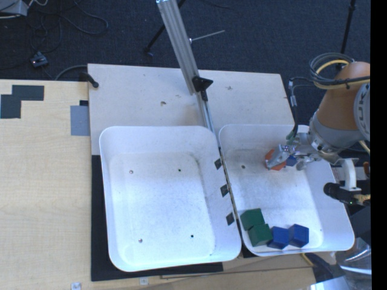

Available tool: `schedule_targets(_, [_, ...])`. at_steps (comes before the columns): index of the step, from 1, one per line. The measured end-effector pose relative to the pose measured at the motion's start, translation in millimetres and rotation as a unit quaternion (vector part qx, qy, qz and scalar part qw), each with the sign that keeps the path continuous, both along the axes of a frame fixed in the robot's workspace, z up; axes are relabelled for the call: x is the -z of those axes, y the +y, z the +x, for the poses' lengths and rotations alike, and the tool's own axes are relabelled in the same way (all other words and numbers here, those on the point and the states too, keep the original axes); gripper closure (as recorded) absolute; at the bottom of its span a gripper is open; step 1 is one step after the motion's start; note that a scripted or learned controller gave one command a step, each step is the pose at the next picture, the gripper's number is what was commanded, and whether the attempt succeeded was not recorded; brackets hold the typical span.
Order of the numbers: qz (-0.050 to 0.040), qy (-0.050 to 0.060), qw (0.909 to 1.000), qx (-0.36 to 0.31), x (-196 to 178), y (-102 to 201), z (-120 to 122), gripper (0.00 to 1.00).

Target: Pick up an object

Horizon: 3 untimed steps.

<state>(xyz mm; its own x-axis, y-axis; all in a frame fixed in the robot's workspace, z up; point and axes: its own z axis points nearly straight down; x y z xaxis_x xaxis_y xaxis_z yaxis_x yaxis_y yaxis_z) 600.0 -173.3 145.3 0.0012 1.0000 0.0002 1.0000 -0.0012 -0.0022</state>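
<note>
Tool (279, 159) over right bin (338, 234), grip state unclear; blocks (273, 231) in a left-right row.

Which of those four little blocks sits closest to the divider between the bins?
The upper green block. The other green block sits lower right of it, and both blue blocks lie further right.

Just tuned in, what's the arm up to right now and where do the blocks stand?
The arm reaches in from the right, with its gripper low over the upper part of the right bin. Something orange-red sits at the gripper's tip, but the view is too blurred to tell what it is or whether it is held. Two green blocks and two blue blocks lie clustered near that bin's front edge, apart from the gripper. The left bin sits alongside.
</note>
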Motion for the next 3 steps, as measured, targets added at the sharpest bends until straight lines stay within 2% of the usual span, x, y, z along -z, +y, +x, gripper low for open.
schedule_targets(1, [-0.0001,0.000,1.0000,0.000,57,2,36,0.00])
schedule_targets(2, [-0.0001,0.002,1.0000,-0.002,46,2,35,1.00])
schedule_targets(3, [0.0016,-0.003,1.0000,-0.004,-48,129,46,1.00])
